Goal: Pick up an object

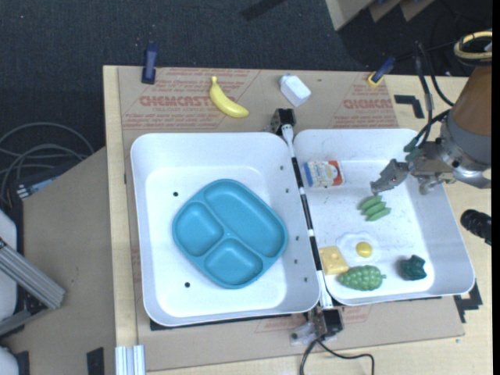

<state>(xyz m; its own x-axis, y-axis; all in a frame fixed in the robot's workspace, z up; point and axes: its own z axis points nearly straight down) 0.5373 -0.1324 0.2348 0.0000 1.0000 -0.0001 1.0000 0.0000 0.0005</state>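
Cardboard bench top point(258, 104), printed with red lettering, bears two shallow white bins set side by side and touching along a black-hinged seam. Left bin point(156, 209): holds a blue divided plate point(228, 231) with three compartments, lying flat near the bin's centre. Right bin point(445, 233): holds six small items. From largest to smallest these are a green bumpy toy vegetable point(362, 277) at the near edge; a small packet printed in white, red and blue point(323, 173) near the seam; a fried-egg toy point(360, 248), white with a yellow yolk; a yellow cheese-like wedge point(333, 260) just beside the egg and touching the bumpy vegetable; a green pea pod point(374, 208) in mid-bin; and a dark green lump point(413, 269) near the bin's right corner. Grey arm point(469, 131) enters from the right, its gripper point(388, 180) hanging over the right bin just above and to the right of the pea pod; whether its fingers are apart or together cannot be told, and nothing is seen between them. Outside the bins, on the far cardboard: a yellow banana point(226, 100) and a white block point(295, 90).
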